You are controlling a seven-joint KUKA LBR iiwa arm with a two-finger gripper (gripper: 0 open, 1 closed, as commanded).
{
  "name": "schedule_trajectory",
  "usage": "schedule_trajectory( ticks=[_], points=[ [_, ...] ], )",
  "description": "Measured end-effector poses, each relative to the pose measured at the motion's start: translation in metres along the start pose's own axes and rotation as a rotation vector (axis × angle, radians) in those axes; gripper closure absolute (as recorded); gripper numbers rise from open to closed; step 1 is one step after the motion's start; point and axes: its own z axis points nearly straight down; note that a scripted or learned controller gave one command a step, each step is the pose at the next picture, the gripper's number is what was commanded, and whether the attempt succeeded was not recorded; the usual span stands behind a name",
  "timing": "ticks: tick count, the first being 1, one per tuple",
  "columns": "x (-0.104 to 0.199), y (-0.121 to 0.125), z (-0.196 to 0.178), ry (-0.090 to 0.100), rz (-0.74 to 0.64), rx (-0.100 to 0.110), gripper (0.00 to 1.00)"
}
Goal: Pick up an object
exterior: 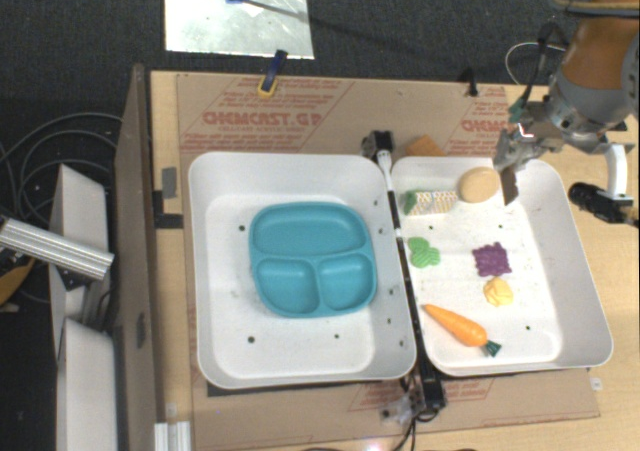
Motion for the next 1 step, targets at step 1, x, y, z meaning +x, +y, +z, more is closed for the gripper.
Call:
schedule_trajectory(
  ticks=[1],
  points=[
    [0.036,-0.0324,0.0065,0.0,0.001,0.005,1.0]
  ],
)
